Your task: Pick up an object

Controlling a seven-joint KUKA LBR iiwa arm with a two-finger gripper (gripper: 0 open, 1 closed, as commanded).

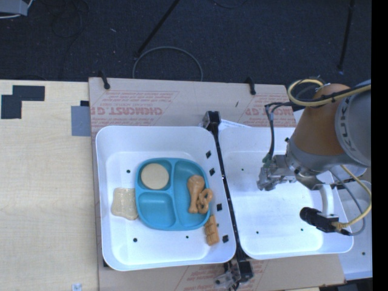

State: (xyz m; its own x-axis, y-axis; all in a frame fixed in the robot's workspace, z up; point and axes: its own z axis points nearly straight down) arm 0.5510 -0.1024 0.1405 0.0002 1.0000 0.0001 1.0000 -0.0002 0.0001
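A blue divided plate (pixel 159 212) lies in the left bin (pixel 115 144). A round tan cookie (pixel 154 176) rests in its upper left compartment, and a brown pretzel-like pastry (pixel 198 193) lies in its right compartment. A pale bread slice (pixel 124 203) sits on the bin floor left of the plate. A small brown pastry piece (pixel 211 230) lies at the plate's lower right. My gripper (pixel 268 181) hangs low over the right bin (pixel 273 241), near its upper middle, apart from all these items. Nothing shows between its fingers.
A black divider rail (pixel 219 180) runs between the two bins. Cardboard (pixel 157 105) lies under the bins, with a pale wooden bench (pixel 42 193) to the left. The arm's grey and orange body (pixel 327 132) covers the right bin's upper right corner.
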